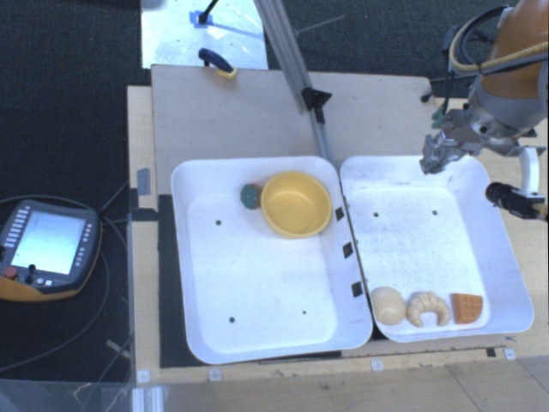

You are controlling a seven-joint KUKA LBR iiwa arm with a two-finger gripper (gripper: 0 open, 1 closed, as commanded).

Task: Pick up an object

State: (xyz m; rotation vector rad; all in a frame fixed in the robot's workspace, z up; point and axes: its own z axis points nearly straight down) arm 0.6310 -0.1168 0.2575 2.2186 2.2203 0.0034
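Along the near edge of the right bin [506, 269], three items in a row: pale egg-shaped object [387, 305], then croissant-shaped piece [429, 308] just beside it, then small orange waffle-like square [467, 307] at the right end, close together, all lying flat on the bin floor. None touched by anything. Left bin [197, 256] alongside, sharing the middle divider. Toward its far edge, yellow bowl [296, 203] sitting upright, with small dark green ball [250, 196] touching its left rim. Off the bench at far left, teach pendant [47, 249] on dark floor. Gripper [436, 158] over the far right corner of right bin, well apart from the three near-edge items, nothing visibly held. Fingers too small and blurred; open or closed, cannot tell.
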